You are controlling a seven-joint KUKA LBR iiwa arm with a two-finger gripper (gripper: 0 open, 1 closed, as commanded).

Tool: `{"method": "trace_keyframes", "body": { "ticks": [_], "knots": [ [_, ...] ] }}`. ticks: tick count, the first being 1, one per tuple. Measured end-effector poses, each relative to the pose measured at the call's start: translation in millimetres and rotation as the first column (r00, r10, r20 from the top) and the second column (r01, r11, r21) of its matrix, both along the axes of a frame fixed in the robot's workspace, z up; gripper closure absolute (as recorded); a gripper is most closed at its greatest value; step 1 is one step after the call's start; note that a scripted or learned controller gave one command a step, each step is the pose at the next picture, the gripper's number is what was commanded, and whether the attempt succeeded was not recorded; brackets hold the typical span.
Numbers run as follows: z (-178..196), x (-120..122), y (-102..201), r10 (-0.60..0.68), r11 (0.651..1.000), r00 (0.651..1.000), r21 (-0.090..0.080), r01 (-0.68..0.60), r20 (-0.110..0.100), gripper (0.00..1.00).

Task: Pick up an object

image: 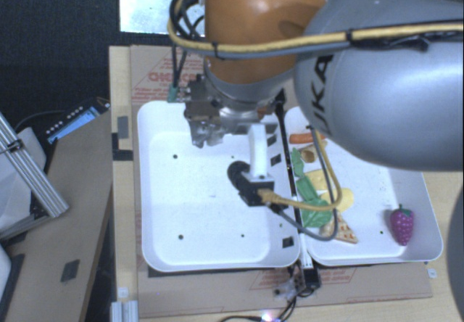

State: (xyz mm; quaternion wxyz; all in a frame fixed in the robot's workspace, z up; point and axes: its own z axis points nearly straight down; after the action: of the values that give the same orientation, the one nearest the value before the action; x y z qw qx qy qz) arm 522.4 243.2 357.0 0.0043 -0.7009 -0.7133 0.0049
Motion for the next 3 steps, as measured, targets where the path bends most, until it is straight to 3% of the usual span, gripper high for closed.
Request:
{"method": "trace_keyframes", "body": {
  "ticks": [1,2,3],
  "knots": [
    [-119.0,-6.7,-17.8,-0.017,1.000,1.000,-0.004,0.017,0.002,1.00],
    [6.8,-10.7,-39.7,-0.016,1.000,1.000,0.006,0.016,0.026,1.00],
    [180.8,-36.7,-18.4,-0.010,1.000,0.999,0.011,0.009,0.030,1.00]
  ]
}}
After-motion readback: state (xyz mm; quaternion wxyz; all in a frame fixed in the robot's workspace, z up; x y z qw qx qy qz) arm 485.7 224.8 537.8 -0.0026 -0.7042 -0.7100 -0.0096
